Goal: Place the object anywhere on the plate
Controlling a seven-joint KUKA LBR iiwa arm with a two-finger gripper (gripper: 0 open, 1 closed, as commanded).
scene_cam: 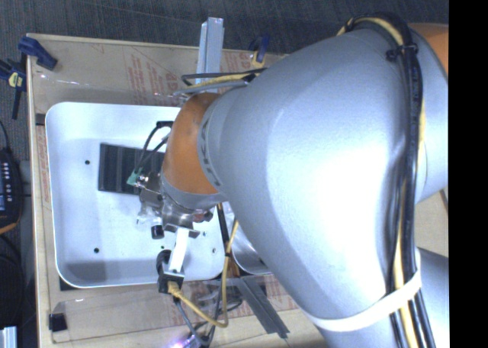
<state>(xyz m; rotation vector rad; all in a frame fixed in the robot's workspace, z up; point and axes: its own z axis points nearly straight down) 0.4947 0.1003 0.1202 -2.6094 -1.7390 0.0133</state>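
A dark rectangular plate [116,168] lies flat in the left white bin [69,186], left of the middle. My gripper [162,221] hangs below the orange wrist band [187,152], over the bin floor just right of and in front of the plate's right edge. The wrist and its cables cover the plate's right side. A small green part [137,179] shows at the wrist beside the plate. I cannot make out any loose object; the arm hides much of the bin.
The big grey arm [328,171] covers the right half of the view and nearly all of the right bin [245,260]. Blue clamps [36,50] sit at the bench's far left corner. A metal post [211,47] stands behind the bins.
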